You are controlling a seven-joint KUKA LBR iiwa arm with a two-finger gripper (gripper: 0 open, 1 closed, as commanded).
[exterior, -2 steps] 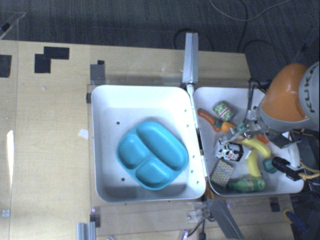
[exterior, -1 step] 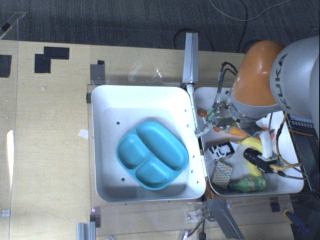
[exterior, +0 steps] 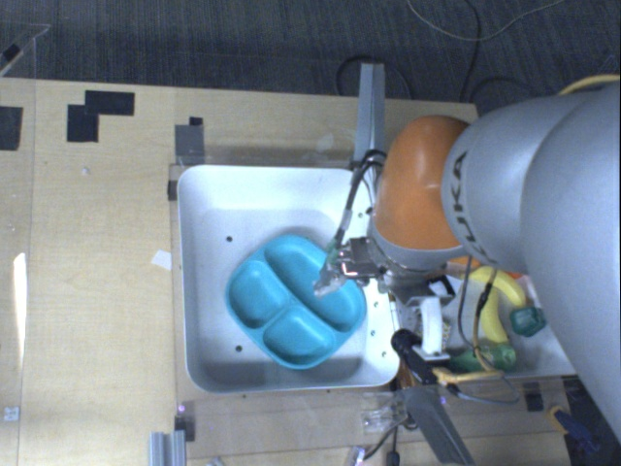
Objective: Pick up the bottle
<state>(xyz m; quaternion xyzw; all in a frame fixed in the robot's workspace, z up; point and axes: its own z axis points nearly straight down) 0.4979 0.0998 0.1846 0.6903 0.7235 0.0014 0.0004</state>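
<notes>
A green, bottle-like object lies in the right bin, near its front edge and mostly covered by the arm. My gripper hangs over the left bin, above the right side of a blue divided plate. I see nothing held in the gripper. It is well left of the green object, with the bin's divider between them.
A yellow, banana-shaped thing and a small teal object lie in the right bin beside the green one. The grey arm with its orange band covers most of that bin. The blue plate takes up the left bin's centre.
</notes>
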